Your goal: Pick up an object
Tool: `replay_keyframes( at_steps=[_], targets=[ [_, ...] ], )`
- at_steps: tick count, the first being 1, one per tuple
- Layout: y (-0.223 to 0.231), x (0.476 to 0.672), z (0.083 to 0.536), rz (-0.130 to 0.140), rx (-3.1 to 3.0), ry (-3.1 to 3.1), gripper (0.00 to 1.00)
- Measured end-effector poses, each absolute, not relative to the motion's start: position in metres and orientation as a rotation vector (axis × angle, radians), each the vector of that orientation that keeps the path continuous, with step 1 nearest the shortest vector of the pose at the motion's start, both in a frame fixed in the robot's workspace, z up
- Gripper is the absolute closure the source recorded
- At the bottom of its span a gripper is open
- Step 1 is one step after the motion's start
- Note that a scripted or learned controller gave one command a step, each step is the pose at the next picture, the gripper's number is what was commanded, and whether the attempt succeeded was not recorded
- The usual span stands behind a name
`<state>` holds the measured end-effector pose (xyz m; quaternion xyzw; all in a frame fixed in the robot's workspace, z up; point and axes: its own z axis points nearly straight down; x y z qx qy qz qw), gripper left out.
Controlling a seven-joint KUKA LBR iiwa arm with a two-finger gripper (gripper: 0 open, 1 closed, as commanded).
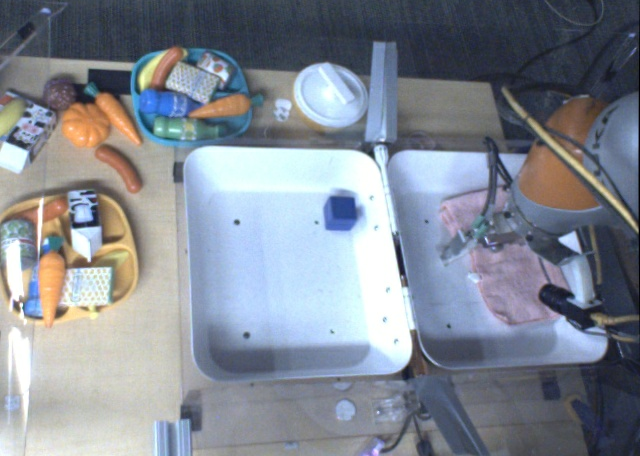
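A small blue cube (pixel 341 212) rests on the floor of the left bin (pixel 250 344), towards its upper right. In the right bin (pixel 440 334) a crumpled pink cloth (pixel 505 279) lies spread over the middle and right. My gripper (pixel 470 241) hangs low over the cloth's upper left part, at the end of the grey arm with the orange band (pixel 560 169) coming in from the right. Nothing is visibly held in it.
Left of the bins stand a blue bowl (pixel 190 94) and a yellow tray (pixel 120 264) of toy food, with loose toy vegetables (pixel 100 124) between them. A white lidded container (pixel 332 94) sits behind the bins. A metal divider (pixel 395 234) separates them.
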<state>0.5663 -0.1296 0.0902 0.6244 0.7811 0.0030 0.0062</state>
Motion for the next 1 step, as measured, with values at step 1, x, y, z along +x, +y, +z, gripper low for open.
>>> replay_keyframes(
  at_steps=[1],
  targets=[
    [-0.1287, 0.6099, 0.0892, 0.009, 1.853, 2.521, 0.0]
  ],
)
